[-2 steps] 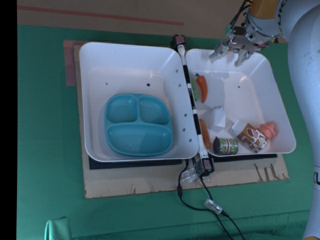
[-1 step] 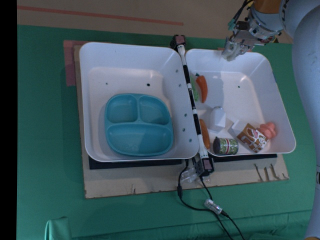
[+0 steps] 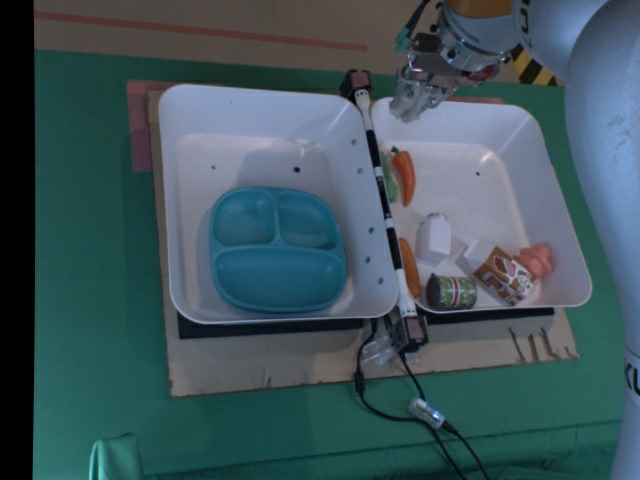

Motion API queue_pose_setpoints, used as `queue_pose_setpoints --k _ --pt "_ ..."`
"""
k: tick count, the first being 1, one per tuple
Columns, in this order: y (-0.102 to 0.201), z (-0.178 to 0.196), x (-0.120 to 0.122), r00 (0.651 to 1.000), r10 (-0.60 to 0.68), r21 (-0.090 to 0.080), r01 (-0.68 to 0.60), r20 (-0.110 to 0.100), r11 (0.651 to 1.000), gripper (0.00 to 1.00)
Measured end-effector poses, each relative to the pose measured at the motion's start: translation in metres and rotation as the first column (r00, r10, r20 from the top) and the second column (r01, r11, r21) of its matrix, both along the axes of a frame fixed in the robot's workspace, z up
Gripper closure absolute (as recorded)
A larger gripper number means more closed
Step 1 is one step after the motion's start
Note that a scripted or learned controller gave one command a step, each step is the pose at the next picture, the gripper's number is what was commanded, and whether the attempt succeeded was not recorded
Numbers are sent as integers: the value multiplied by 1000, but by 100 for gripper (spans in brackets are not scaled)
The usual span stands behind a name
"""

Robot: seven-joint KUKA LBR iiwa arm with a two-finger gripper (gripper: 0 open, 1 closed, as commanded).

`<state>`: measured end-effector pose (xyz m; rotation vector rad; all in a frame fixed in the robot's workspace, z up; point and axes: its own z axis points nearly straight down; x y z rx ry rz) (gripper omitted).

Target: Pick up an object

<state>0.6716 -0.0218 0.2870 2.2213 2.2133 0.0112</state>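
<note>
My gripper [image 3: 413, 108] hangs over the far left corner of the right bin [image 3: 525, 138], well above its floor, with nothing seen between its fingers. Below it an orange carrot with a green top [image 3: 403, 174] lies against the bin's left wall. A second orange carrot [image 3: 409, 266] lies nearer the front along the same wall. A small white carton [image 3: 434, 237] stands mid-bin. At the front sit a dark can [image 3: 451, 291], a brown patterned box [image 3: 505, 274] and an orange-pink toy [image 3: 539, 259].
The left bin [image 3: 190, 128] holds a teal divided plate [image 3: 277, 250]. A striped divider bar [image 3: 380, 198] runs between the bins. Cables and a small connector [image 3: 425, 412] lie on the green cloth in front. The arm's grey body fills the right side.
</note>
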Motion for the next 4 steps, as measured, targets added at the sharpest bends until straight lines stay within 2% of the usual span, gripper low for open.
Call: queue_pose_setpoints --k 1,2,3,4 --pt "66 -2 -37 1000 1 -1 -1 -2 1000 100" --pt "66 -2 -37 1000 1 -1 -1 -2 1000 0" --pt "77 -63 -7 1000 -10 -22 10 7 1000 0" --pt "79 -76 0 1000 -16 -37 16 11 999 0"
